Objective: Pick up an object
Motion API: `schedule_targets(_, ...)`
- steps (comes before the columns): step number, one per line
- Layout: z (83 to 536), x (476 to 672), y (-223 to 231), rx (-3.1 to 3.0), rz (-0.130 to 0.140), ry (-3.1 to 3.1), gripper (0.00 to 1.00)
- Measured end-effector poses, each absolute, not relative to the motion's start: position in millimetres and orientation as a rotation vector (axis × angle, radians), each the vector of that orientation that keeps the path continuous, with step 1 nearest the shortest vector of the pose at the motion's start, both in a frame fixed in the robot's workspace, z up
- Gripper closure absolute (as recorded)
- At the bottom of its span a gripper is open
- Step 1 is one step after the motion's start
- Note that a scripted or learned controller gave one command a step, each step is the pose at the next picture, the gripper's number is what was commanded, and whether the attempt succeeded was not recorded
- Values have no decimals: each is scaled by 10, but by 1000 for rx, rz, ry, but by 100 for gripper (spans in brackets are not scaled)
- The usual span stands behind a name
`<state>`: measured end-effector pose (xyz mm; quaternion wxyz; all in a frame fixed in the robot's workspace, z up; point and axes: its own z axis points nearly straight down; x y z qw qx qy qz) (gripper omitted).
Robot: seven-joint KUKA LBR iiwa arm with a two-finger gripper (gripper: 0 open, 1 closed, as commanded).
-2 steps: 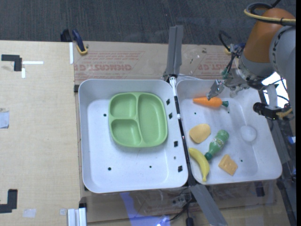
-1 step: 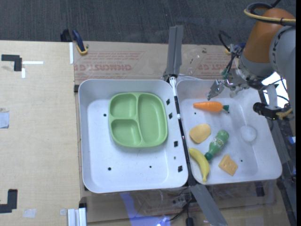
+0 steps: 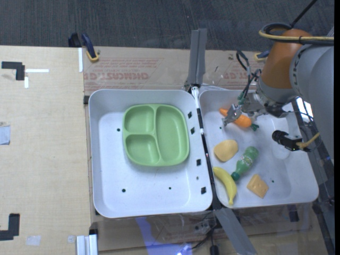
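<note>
Orange is the carrot [image 3: 240, 120], and it sits right under the gripper [image 3: 232, 116] in the far part of the right bin [image 3: 297, 190]. I cannot tell if the gripper has hold of it. I think the arm is at the grab step. Next it needs a firm squeeze and a straight lift. Nearer the camera from the gripper lie a yellow potato [image 3: 226, 150], a green bottle [image 3: 245, 162], a banana [image 3: 226, 183] and a cheese wedge [image 3: 257, 186]. Off to its side, the left bin [image 3: 106, 190] holds a green plate [image 3: 156, 135]. Both bins rest on a wooden bench [image 3: 42, 158].
</note>
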<state>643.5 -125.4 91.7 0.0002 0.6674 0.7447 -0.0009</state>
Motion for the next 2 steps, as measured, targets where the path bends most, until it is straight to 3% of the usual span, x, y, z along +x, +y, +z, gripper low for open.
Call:
schedule_targets(1,988,6413,-1263,2098,-13,2344,100)
schedule_targets(2,1914,6163,-867,2250,-3,2192,100)
